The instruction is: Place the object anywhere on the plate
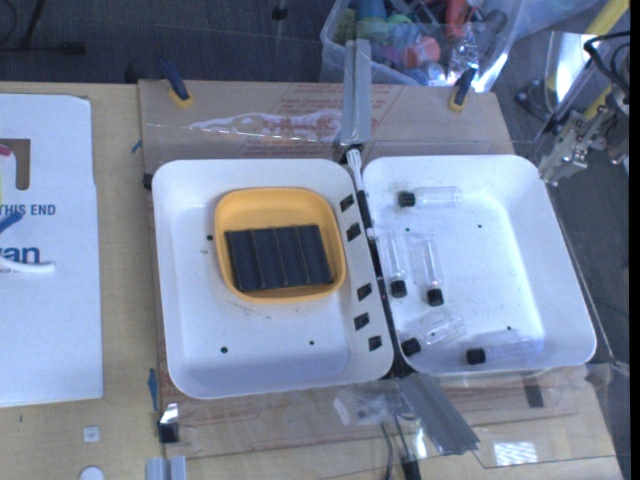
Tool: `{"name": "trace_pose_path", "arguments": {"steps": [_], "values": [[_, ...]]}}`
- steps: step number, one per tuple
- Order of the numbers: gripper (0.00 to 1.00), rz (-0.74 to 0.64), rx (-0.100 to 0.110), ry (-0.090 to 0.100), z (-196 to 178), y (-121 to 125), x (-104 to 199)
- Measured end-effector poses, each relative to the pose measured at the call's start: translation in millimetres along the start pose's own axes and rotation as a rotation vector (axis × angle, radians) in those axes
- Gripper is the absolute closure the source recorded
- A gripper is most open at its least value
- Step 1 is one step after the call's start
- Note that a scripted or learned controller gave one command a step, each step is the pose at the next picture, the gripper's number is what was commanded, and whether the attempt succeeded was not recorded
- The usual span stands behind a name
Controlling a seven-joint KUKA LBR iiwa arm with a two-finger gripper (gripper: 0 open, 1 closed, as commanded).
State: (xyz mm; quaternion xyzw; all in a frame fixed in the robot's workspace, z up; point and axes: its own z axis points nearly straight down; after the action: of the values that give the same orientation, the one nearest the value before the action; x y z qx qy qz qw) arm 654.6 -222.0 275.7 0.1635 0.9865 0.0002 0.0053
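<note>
1. Camera view: two shallow white bins sit side by side on the tabletop (120, 118). The left bin (190, 358) holds a yellow plate (232, 213) with a dark ribbed block (279, 258) lying flat in its middle.
2. The right bin (540, 268) holds several clear vials with black caps: one near the top (430, 198), two close to the divider (428, 266), one lower down (440, 330) and one along the bottom wall (505, 351). All lie on their sides, well apart from the plate.
3. The hand (572, 148) sits at the far right, outside the right bin's upper corner, raised off the bins. Cannot tell whether it is released or clenched; nothing is visibly in its grip.
4. Judgement on step: pick not yet made. A vial is probably the object to move, though which one is unclear.
5. Next move calls for coming down over one vial, closing across its narrow body, then carrying it over the divider (362, 258).
6. Hazards: vials are round and likely to roll; those beside the divider leave little room. The block takes up most of the plate's floor.
7. Surroundings: a tub of coloured toys (420, 18) behind the bins, a white printed sheet (45, 248) at left.
</note>
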Motion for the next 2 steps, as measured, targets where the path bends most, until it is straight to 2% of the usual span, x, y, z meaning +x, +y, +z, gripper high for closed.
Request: {"name": "trace_pose_path", "arguments": {"steps": [1,2], "values": [[1.0,-0.294,-0.001,-0.001,-19,2,-6],[1.0,-0.556,-0.001,-0.001,-83,-11,31]]}}
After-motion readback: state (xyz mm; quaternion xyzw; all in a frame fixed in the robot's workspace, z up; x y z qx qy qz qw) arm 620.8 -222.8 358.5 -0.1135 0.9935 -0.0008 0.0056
